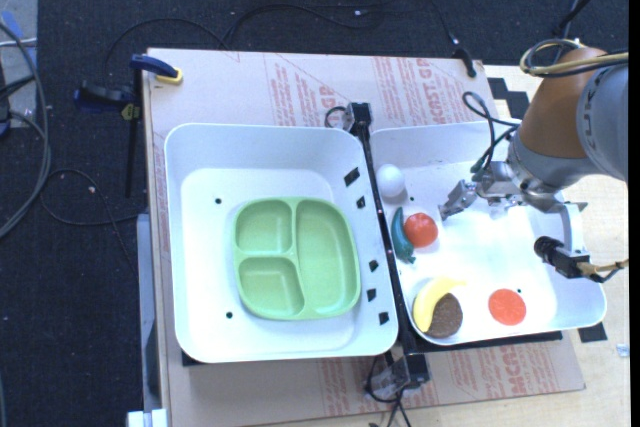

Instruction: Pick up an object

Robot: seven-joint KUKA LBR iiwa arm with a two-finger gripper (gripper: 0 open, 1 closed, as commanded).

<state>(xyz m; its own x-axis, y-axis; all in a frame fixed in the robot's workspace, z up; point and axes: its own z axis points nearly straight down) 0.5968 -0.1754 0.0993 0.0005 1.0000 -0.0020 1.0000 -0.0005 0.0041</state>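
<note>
One red tomato (421, 229), round, glossy, beside hand (462, 200); hand spread, holding nothing.

The arm (575, 120) reaches in from the right, its gripper (458, 203) lowered.

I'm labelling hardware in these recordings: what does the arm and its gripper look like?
The grey robot arm has rounded, smooth links, with a broad orange band wrapping the segment above the wrist. Thin black cables loop beside the band and trail toward the metallic silver two-finger gripper, whose wrist is a cluster of small angular metal parts. A small black module hangs on a bracket beneath it.
</note>
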